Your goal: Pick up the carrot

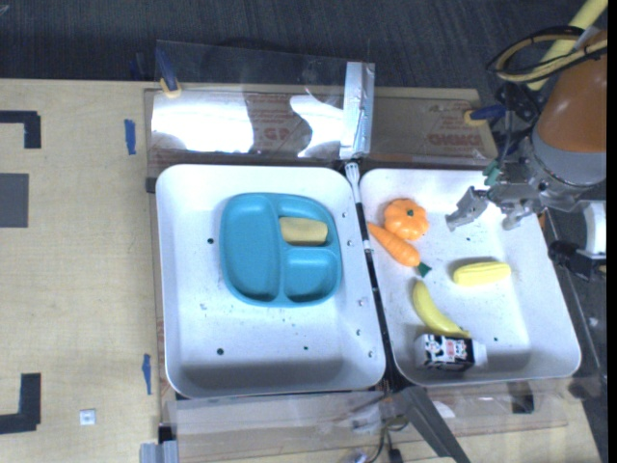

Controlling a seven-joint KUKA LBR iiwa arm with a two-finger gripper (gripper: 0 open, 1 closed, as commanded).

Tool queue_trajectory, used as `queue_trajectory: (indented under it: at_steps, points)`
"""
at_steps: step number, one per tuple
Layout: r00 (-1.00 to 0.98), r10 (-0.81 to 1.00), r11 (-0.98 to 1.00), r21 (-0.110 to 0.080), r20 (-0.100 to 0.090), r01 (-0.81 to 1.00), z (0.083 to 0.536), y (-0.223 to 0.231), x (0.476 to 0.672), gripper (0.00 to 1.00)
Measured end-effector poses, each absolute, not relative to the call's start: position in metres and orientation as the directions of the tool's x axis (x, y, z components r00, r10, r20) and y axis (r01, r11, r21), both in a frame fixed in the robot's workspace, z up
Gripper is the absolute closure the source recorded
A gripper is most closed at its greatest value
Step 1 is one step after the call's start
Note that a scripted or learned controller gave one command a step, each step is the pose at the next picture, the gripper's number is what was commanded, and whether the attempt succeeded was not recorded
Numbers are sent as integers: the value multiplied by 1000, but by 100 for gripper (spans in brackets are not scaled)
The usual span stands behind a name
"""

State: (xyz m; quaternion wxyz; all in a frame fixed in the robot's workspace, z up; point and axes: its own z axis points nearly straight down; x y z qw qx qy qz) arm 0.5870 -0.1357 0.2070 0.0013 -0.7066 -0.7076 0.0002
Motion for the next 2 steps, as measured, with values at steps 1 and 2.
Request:
queue_trajectory:
  at_steps: [1, 2]
  points:
    - [-290, 957, 290, -5, 4, 957, 122, -92, 624, 0]
    - [-139, 990, 139, 1, 0, 990, 87, -100, 626, 0]
